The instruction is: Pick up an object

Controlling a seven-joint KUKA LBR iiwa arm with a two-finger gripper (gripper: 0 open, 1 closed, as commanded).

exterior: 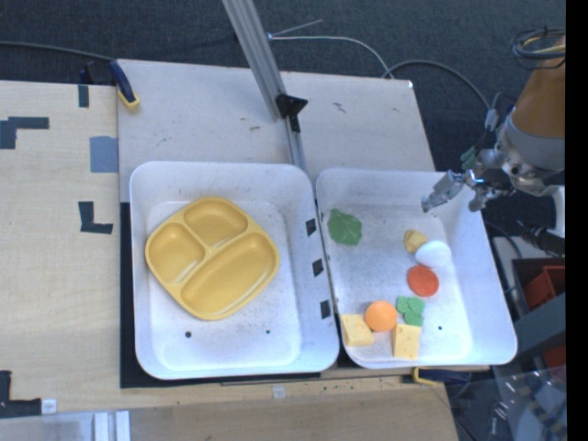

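Note:
The right bin (pixel 478 274) holds several small items: a green leaf-shaped piece (pixel 345 227), a small yellow piece (pixel 414 241), a white egg-like object (pixel 434 254), a red-orange disc (pixel 423 282), an orange ball (pixel 380 316), a small green piece (pixel 411 309) and two yellow cheese-like blocks (pixel 356 330) (pixel 406 341). My gripper (pixel 443 193) hangs over the bin's upper right corner, above and to the right of the white object. Its fingers are spread apart with nothing between them.
The left bin (pixel 152 338) carries a yellow divided plate (pixel 213 256). A slanted metal pole (pixel 254 44) rises behind the bins. Cables lie along the back of the bench. The arm's orange band (pixel 544 99) stands at the right edge.

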